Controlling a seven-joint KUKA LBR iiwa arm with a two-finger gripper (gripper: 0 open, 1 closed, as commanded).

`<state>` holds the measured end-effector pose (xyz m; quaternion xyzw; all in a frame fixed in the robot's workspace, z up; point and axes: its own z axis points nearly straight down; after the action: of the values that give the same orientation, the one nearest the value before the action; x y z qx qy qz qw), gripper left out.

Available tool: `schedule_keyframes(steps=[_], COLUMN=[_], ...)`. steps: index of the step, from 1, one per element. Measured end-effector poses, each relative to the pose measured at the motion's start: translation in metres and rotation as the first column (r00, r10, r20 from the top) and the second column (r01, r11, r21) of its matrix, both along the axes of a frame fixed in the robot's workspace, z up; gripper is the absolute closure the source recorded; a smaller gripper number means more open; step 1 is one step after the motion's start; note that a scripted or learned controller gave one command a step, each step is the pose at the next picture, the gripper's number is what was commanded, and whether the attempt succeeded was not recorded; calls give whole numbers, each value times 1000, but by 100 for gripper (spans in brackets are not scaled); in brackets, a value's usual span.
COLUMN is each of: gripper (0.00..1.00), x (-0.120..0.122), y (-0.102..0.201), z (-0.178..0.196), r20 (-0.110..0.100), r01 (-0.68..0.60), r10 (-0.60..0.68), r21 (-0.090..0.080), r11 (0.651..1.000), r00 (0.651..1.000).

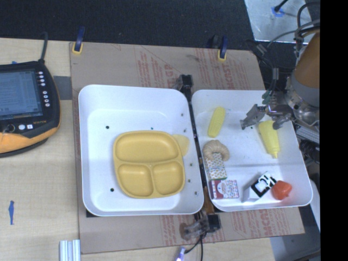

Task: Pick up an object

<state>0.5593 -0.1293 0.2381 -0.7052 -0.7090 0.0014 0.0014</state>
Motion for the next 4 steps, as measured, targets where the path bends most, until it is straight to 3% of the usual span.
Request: schedule_keyframes(steps=[1,2,4], gripper=[0,0,0], x=[41,77,97], y=[41,35,37], z=[-47,-141,-146], r20=[-1,-2,3], r01=[-2,-2,0], r10=[2,2,0], r21=[-2,-2,-1], r11=[1000,1000,1000], r00=[1000,1000,1000])
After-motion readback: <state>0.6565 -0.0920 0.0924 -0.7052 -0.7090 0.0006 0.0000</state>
